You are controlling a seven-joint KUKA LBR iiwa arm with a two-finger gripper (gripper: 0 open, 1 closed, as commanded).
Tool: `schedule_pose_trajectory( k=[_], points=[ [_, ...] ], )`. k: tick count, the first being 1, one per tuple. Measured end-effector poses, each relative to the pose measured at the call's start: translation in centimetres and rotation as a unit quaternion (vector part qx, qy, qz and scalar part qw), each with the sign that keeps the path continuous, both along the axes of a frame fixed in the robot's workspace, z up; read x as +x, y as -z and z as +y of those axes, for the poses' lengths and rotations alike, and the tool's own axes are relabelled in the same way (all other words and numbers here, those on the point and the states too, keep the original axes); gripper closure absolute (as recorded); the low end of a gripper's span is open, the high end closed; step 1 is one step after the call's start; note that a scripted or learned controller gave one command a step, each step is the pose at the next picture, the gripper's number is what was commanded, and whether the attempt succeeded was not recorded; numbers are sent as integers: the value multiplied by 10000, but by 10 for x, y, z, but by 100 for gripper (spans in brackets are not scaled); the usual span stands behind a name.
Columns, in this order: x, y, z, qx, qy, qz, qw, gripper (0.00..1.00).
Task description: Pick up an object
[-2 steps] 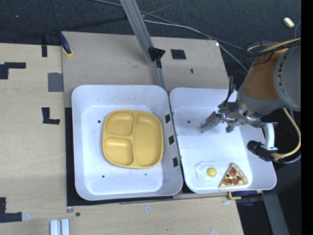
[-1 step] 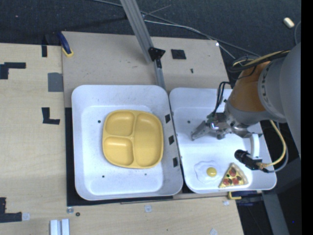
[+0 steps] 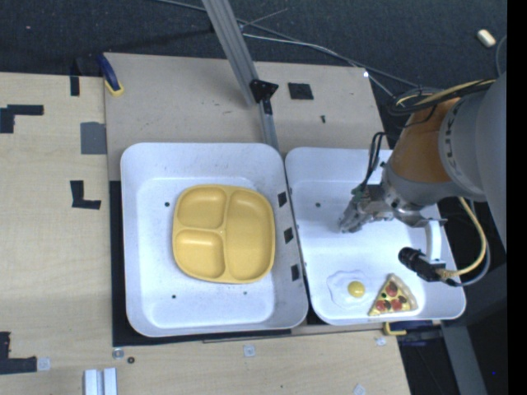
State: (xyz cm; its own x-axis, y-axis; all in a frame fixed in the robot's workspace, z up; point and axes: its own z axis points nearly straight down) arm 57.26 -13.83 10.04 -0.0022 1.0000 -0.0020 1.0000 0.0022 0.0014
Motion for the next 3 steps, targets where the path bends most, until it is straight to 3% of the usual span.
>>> schedule_pose_trajectory(
  k=[2, 3],
  points=[
    [5, -119, 11, 7, -3, -12, 10000, 100],
    [5, -136, 11, 10, 3, 3, 10000, 100]
  ],
)
